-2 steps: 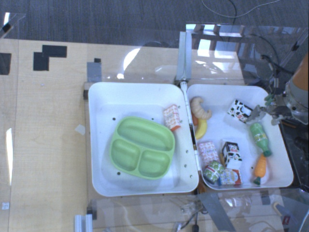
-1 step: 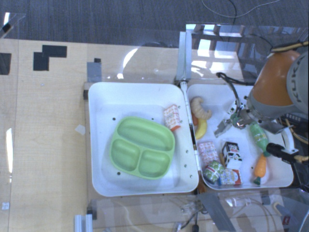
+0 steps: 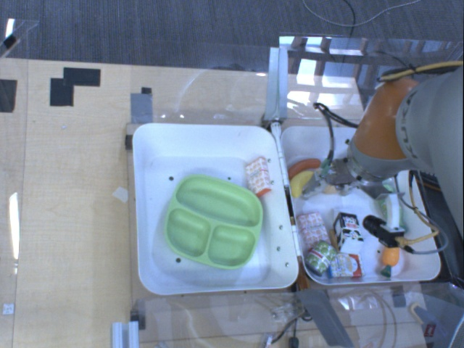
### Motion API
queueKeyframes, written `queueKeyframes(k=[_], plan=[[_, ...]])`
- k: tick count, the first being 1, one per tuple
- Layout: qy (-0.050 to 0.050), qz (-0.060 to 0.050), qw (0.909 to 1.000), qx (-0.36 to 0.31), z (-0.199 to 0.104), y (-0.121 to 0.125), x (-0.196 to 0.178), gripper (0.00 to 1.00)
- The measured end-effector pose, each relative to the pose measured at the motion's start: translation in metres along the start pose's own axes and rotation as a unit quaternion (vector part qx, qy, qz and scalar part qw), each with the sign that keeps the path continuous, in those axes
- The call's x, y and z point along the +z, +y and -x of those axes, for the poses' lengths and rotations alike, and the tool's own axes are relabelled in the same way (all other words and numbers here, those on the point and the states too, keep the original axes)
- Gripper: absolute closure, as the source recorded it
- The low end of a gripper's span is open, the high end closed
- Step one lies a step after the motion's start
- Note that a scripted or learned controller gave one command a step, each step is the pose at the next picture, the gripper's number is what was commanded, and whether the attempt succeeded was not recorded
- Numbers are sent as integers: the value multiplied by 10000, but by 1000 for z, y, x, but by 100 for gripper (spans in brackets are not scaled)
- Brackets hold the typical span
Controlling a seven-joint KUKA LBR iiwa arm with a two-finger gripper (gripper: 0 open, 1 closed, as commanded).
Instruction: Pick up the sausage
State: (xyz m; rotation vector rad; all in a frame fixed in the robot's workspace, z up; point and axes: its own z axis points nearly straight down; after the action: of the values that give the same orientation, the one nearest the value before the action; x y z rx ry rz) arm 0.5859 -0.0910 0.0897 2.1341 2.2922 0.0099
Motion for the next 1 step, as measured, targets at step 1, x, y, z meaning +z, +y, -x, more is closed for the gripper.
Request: queueKeyframes(k=[1], plan=[[48,-338,9994,40,28,70,4,0]])
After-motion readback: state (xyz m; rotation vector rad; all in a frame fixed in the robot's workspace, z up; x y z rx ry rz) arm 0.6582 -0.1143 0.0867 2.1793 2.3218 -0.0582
